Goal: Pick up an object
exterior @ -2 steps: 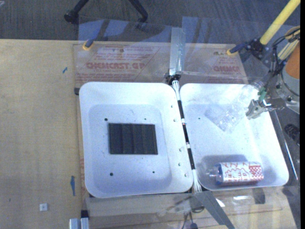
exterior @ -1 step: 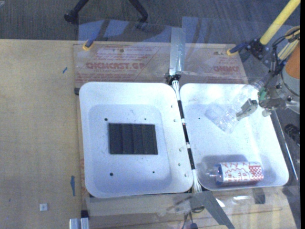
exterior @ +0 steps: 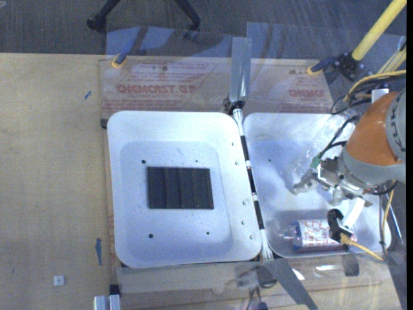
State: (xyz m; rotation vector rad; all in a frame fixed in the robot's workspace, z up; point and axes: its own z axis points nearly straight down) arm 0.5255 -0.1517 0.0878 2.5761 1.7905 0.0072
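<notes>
Arm enters from the right, wrist low over the right bin (exterior: 271, 134). Gripper (exterior: 308, 181) sits at mid-bin, pointing toward that bin's centre. Cannot tell how far open the tool is, or whether it has hold of anything; glare and a crinkled clear wrapper (exterior: 300, 166) at the tip mask it.

Wrapper lies just at and ahead of the tool, touching or nearly so; cannot tell which. Likely the pick target, judging by the tool's aim.

Patterned red-and-white packet (exterior: 315, 232) lies below the tool, against the bin's near wall, flat on its side. A black cable loop (exterior: 335, 219) from the wrist hangs just beside it.

Left bin (exterior: 129, 134), well beyond the tool: 1 dark ribbed rectangular pad (exterior: 180, 188), centred on its floor.
</notes>
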